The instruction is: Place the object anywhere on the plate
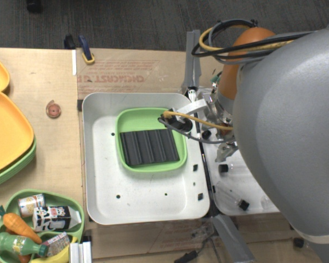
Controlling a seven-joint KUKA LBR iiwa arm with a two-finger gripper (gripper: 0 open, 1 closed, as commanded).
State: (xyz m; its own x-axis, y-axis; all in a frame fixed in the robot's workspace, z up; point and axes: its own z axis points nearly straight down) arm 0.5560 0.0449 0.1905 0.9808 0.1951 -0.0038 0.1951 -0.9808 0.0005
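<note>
The slab (151,147), a dark ridged piece, is lying flat inside the green plate (177,163), which is sitting in the upper half of the left bin (101,169). The slab is covering most of the plate's floor, with its edges inside the rim on all sides. Judging from this, the placing step is looking done, or very nearly so: the task's thing is resting on the plate and nothing is visibly gripping it.

The gripper (219,136) is hanging just beside the plate's right rim, over the seam where the left bin is meeting the right bin (247,193). It is sitting apart from the slab, not above its middle. Whether the claw is apart or together cannot be told, since the wrist and cabling are crowding that spot.

The next move is probably calling for a clean retreat: lifting straight up and pulling back to the right, without clipping the plate's rim or dragging the plate across the bin. If the slab is counting as placed, nothing more is needing to be grasped.

The arm is reaching in from the right, its grey bulk filling that side, with the orange band showing near the top and the wrist bending down and leftward toward the plate.
</note>
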